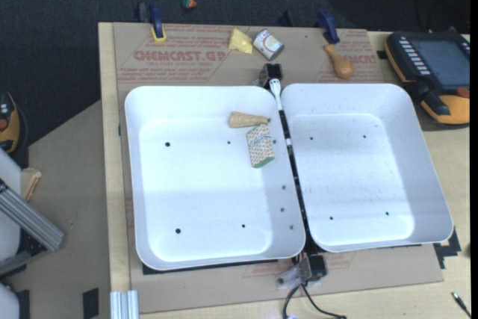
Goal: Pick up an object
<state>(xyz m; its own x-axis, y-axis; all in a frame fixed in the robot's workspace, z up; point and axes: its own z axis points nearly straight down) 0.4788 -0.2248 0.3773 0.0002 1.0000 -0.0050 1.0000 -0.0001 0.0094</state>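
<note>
— Where's the pick?

— Left bin point(149, 160), upper right part: a patterned packet point(260, 145) lying flat, a tan cone-shaped piece point(247, 119) just above it, touching or nearly so. Both close to the wall shared with the right bin point(418, 160).

— How'll they handle?

— Packet looks light, soft, likely to crumple; I'd pinch across its narrow width. Cone seems stiffer but may roll; take it mid-body.

— Fingers?

— Can't tell; I can't make out their state.
</note>
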